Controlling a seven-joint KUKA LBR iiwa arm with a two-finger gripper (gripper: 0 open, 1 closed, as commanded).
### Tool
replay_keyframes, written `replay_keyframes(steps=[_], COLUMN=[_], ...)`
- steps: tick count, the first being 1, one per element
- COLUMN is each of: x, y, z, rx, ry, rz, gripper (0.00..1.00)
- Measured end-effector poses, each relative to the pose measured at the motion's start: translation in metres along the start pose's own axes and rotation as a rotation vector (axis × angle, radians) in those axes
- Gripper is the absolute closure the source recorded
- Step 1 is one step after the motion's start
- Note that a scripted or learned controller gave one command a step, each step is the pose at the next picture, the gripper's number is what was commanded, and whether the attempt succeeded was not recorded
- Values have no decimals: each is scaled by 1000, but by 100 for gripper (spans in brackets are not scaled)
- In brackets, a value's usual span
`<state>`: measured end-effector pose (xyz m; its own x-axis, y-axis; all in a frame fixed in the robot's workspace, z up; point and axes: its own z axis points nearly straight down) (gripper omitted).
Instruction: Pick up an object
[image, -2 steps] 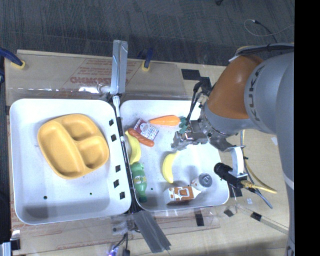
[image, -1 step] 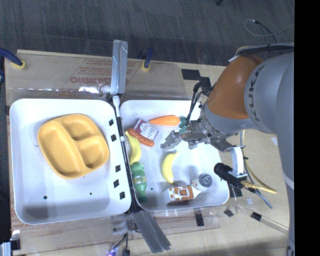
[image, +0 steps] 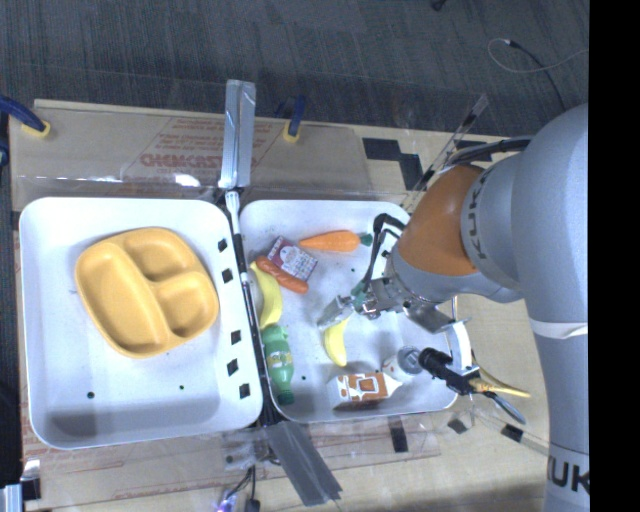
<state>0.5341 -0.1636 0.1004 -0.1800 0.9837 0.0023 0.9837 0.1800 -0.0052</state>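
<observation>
Pincer (image: 345, 308): low in right bin (image: 300, 215), finger state cannot be told.
Banana (image: 336, 343): just below pincer, long axis near-vertical.

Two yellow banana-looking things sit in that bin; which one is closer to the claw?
The small banana mid-bin, just below the gripper; the other banana lies against the bin's left wall.

Glossy yellow plastic divided plate (image: 147, 290)

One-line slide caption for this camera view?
Gripper low in the right bin above a yellow banana; left bin holds a yellow tray.
</observation>
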Motion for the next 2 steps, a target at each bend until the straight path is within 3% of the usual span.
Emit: replay_keyframes(steps=[1, 2], x=[1, 48], y=[0, 19], z=[-10, -127], rx=[1, -4], ry=[1, -2], rz=[-4, -30], gripper=[100, 100])
